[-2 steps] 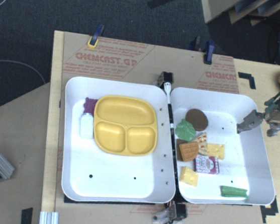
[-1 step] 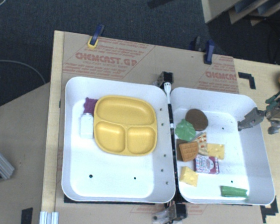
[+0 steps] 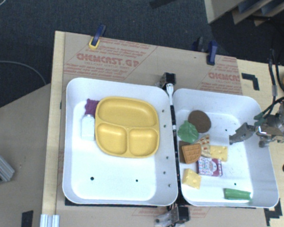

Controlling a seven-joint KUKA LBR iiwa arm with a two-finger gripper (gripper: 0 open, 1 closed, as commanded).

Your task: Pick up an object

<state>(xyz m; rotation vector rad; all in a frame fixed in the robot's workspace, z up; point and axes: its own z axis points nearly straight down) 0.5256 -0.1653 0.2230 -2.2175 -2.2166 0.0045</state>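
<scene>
My gripper (image 3: 252, 136) hangs over the right part of the right bin (image 3: 258, 171), its fingers spread open with nothing between them. One grey fingertip (image 3: 239, 133) points left toward the pile of objects. That pile lies left of the gripper: a brown round piece (image 3: 199, 120), a green lump (image 3: 188, 132), a tan square waffle (image 3: 190, 152), a yellow slice (image 3: 219, 153), a red-and-white packet (image 3: 209, 167) and a yellow wedge (image 3: 192, 179). A green block (image 3: 237, 194) rests near the bin's front edge.
The left bin (image 3: 113, 184) holds a yellow divided plate (image 3: 127, 126), with a purple item (image 3: 91, 106) and a white item (image 3: 87, 127) beside its left edge. A black divider (image 3: 171, 124) runs between the bins. Cables (image 3: 272, 80) hang near the arm at right.
</scene>
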